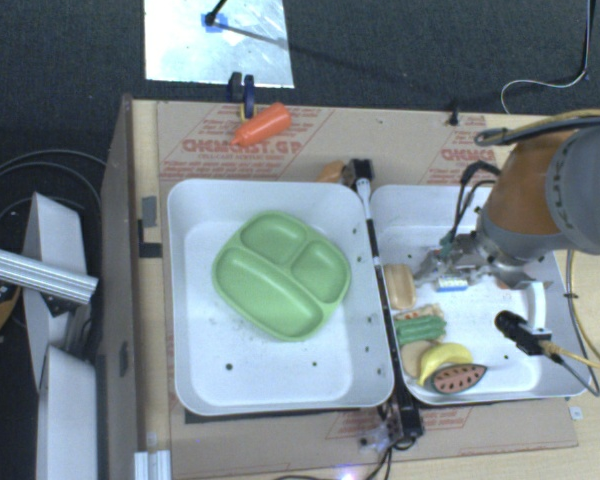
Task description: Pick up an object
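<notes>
Clutter hugs the right bin's [420,210] left wall and near corner: tan bread slice [401,288], green piece [420,326], banana [438,355], watermelon wedge [460,376]. My gripper [448,266] sits just beside the bread; released or clenched, I can't tell. Bare floor lies toward the far wall.

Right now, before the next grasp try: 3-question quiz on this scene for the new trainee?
1. True or false: the green divided plate lies in the left bin.
2. Where is the orange carrot? A) in the left bin B) in the right bin C) on the bench behind the bins
3. Fill in: the gripper hangs over the ___ bin.

Key: 1 true; 2 C; 3 right, meaning the right bin.
</notes>
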Controlling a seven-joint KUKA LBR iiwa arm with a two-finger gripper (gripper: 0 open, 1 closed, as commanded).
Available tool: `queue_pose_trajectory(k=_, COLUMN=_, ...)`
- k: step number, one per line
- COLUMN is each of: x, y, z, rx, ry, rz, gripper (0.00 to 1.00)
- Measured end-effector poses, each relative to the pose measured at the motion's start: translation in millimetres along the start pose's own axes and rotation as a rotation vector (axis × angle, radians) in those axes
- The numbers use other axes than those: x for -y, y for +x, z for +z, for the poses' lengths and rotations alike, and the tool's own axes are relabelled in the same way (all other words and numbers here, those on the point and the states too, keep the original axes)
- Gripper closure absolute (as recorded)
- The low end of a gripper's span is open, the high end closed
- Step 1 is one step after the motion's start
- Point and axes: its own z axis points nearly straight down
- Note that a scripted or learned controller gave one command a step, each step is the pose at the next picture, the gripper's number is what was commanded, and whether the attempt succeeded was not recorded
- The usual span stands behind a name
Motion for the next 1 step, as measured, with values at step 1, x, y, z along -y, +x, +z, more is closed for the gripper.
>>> queue_pose_trajectory(k=1, x=5.2, y=-18.9, z=-5.9, rx=0.001, ry=-0.003, rz=0.002, gripper=0.00)
